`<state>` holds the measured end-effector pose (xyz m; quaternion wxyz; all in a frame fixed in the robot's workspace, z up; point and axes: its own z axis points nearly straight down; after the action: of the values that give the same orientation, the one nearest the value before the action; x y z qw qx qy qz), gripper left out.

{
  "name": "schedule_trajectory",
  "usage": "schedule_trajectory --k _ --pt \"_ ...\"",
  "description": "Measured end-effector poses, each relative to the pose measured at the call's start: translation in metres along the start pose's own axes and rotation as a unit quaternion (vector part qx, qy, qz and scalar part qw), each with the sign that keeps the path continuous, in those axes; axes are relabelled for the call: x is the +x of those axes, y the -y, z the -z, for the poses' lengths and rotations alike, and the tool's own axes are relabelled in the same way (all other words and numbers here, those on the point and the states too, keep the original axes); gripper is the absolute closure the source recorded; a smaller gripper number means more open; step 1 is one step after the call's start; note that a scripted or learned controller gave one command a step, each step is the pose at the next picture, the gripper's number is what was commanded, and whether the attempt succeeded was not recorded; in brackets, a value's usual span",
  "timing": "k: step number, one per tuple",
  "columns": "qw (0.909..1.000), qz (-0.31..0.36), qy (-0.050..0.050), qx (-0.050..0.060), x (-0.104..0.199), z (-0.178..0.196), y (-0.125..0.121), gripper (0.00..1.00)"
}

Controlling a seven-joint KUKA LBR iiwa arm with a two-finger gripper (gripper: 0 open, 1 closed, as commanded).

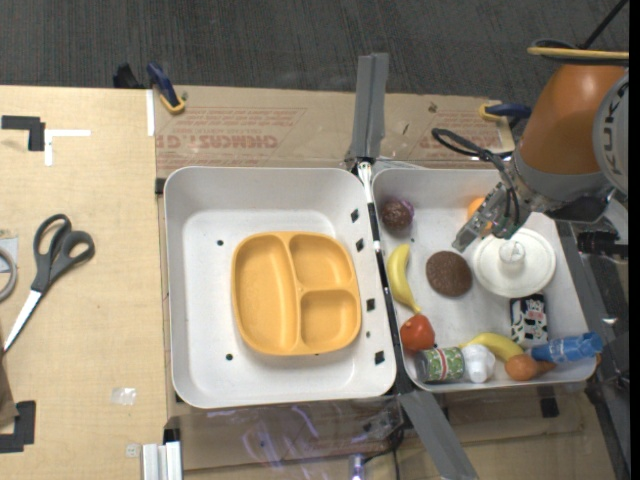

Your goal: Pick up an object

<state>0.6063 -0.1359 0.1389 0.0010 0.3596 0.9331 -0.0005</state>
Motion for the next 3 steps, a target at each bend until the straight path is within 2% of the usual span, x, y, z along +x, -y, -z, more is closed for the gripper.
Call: schedule_trajectory --k 1,2,3 --pt "0.9872 -0.16 0.0 0.0 -0.002 0.136 -0.028 1.0" --pt "0.9963 -0.086 -0.001 0.0 0.043 -0.007 -0.008 1.0" --pt "0.9942 -0.107 0.0 0.0 0.04 0.096 -0.059 1.0"
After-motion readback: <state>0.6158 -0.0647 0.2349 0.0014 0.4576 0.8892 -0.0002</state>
